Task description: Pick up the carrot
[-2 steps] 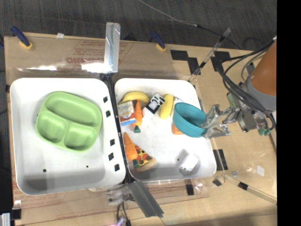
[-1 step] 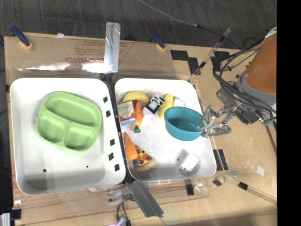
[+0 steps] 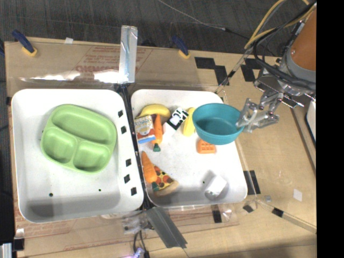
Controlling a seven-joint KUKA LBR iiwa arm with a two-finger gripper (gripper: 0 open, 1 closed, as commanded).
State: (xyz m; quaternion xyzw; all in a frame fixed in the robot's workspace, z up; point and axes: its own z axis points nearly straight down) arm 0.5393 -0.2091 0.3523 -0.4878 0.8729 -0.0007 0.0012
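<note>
The end effector [image 3: 248,117] hung at the right-hand rim of the right bin [image 3: 236,190], closed on the rim of a teal bowl [image 3: 216,123], which sat between its fingers and looked lifted off the bin floor. This was the wrong object for the task.

The carrot [image 3: 157,129] lay well apart from the end effector, beyond the bowl on its far side, near the wall shared with the left bin [image 3: 21,160]. It lay lengthways with its green top [image 3: 156,147] pointing toward the view's bottom edge. A small packet [image 3: 143,128] touched it on the side away from the end effector, and a banana [image 3: 153,110] sat just above it.

To do the step well, the bowl would probably need setting down first, on bare bin floor clear of the orange block [image 3: 206,147] below it. The fingers should then straddle the carrot across its narrow width, at mid-length, so the packet was not pinched with it. A second orange piece [image 3: 147,166] beside the pizza slice [image 3: 163,184] could be mistaken for it; the green top was the mark to trust.
</note>
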